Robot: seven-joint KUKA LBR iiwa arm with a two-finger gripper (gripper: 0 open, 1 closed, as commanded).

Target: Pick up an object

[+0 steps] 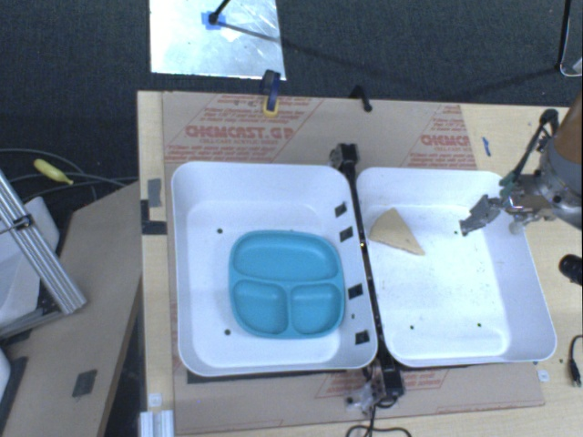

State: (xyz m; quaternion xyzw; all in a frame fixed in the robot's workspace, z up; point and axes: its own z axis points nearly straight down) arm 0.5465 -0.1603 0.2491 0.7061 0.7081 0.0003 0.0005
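Note:
A tan wedge-shaped piece (395, 232) lies flat in the right bin (455, 335), close to its left wall. A blue three-compartment plate (286, 282) rests in the middle of the left bin (205, 244). My gripper (476, 217) hangs over the right bin's upper right part, well to the right of the wedge and apart from it. Nothing shows between its fingers.
A black clamp strip (355, 253) runs between the two bins. The bins sit on a cardboard sheet (237, 130) on the bench. A silver metal plate (214, 25) lies beyond the bench. An aluminium frame (32, 253) stands at the left.

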